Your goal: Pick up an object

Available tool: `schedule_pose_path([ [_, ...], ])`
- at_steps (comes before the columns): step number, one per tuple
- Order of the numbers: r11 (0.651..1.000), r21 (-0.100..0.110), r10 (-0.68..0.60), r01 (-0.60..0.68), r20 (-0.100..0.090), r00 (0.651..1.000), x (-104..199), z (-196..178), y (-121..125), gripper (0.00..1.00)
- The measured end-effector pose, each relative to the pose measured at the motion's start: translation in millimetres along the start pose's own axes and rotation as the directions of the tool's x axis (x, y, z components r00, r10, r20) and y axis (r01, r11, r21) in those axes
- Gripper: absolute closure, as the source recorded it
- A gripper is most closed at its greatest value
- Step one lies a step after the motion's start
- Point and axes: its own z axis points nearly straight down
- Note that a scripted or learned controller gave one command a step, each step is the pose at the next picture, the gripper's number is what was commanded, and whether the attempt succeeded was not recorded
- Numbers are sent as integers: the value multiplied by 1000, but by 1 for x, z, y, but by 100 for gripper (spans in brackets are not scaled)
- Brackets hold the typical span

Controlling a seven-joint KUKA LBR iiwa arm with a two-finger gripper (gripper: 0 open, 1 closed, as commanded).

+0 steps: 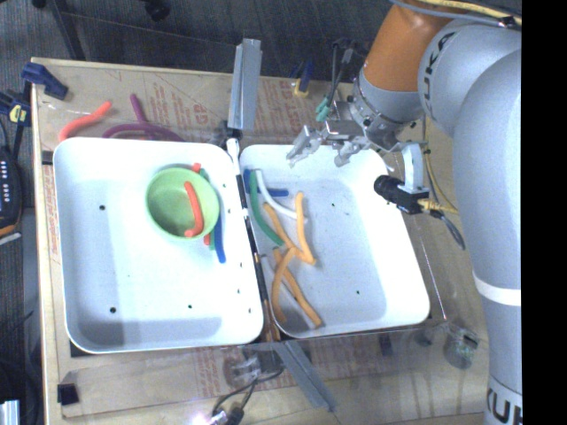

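Two bins noted. Gripper (323, 148) hovers over right bin (390, 264) far rim, fingers apart, nothing held; orange tubes (292, 264) lie below.

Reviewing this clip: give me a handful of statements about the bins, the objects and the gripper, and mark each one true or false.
1. The green bowl sits in the left bin. True.
2. An orange-red stick lies inside the bowl. True.
3. The gripper holds an orange tube between its fingers. False: nothing is between its fingers; it hovers over the far edge of the right bin.
4. The orange tubes lie in the left bin. False: they lie in the right bin, toward its left side.
5. A purple tube lies on the bench beyond the left bin. True.
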Motion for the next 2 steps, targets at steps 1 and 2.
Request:
schedule_pose_path([
  [1, 999, -2, -37, 37, 2, 999, -12, 150, -9, 0],
  [2, 999, -1, -40, 40, 3, 999, -12, 139, -9, 100],
])
